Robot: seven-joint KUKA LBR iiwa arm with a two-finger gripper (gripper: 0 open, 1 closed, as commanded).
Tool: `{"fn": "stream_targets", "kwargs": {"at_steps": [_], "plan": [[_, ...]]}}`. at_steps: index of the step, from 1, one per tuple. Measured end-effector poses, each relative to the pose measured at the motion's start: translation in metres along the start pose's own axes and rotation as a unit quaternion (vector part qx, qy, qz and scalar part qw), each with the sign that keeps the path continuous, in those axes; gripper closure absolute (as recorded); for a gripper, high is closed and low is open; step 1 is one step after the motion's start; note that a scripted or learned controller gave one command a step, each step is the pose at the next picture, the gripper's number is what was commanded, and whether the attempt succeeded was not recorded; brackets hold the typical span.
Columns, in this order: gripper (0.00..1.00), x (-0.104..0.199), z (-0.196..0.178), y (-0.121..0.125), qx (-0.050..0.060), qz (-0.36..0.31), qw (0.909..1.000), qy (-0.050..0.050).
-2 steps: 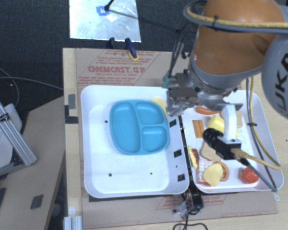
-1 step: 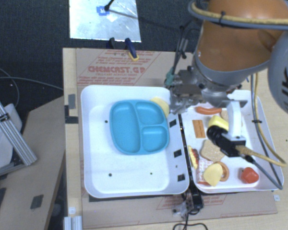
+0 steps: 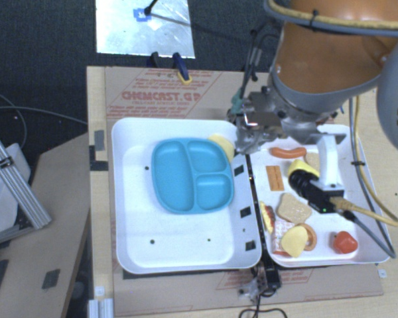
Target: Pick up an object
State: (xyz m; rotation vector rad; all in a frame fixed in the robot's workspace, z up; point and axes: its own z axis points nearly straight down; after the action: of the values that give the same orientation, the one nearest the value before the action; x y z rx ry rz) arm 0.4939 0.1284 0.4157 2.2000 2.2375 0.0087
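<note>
Nothing looks picked yet: the gripper (image 3: 251,140), fingers' state impossible to tell, hangs at 12 o'clock over the right bin (image 3: 362,260), whose toys remain.

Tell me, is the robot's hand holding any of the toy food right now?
It cannot be told. The hand hangs low at the wall between the two shallow white bins, close to a pale yellow toy piece, but its tips are hidden.

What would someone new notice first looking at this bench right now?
The big orange and grey arm fills the upper right, its hand low over the divide between the two bins. The left bin bears a blue divided plate. The right bin bears a jumble of toy food, including a red tomato.
</note>
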Motion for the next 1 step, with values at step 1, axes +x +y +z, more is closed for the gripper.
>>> {"fn": "stream_targets", "kwargs": {"at_steps": [1], "plan": [[1.00,0.0000,-0.0107,0.0007,-0.001,-0.003,1.0000,0.000]]}}
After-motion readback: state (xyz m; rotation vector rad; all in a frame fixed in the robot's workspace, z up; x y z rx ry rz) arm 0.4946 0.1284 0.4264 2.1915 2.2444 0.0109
